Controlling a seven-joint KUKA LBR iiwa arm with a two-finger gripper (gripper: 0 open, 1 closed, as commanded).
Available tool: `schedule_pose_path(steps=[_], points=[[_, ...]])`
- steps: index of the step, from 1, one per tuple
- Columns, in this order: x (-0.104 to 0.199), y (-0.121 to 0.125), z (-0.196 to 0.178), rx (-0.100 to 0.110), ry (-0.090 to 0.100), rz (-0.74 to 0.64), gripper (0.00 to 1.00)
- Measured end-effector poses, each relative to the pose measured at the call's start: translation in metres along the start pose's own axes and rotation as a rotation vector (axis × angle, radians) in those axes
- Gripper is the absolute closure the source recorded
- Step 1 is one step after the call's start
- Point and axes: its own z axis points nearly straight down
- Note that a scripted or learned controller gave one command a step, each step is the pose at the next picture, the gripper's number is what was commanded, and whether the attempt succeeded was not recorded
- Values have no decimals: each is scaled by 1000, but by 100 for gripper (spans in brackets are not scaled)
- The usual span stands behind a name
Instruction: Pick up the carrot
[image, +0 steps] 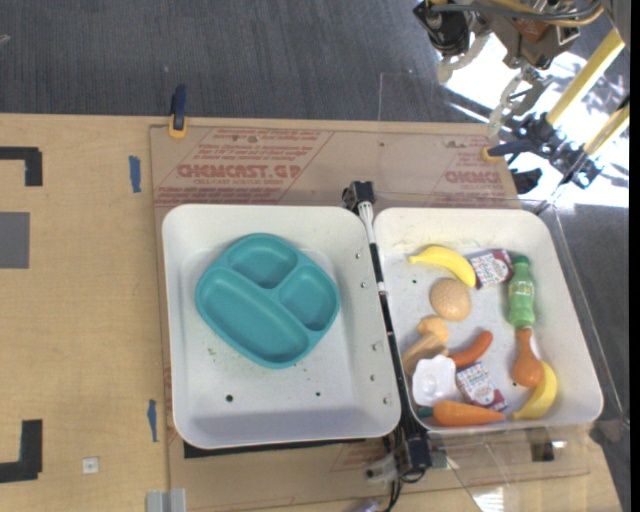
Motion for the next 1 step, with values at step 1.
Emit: schedule_pose_path(steps=[1], points=[[0,0,1,1,-1,1,0]])
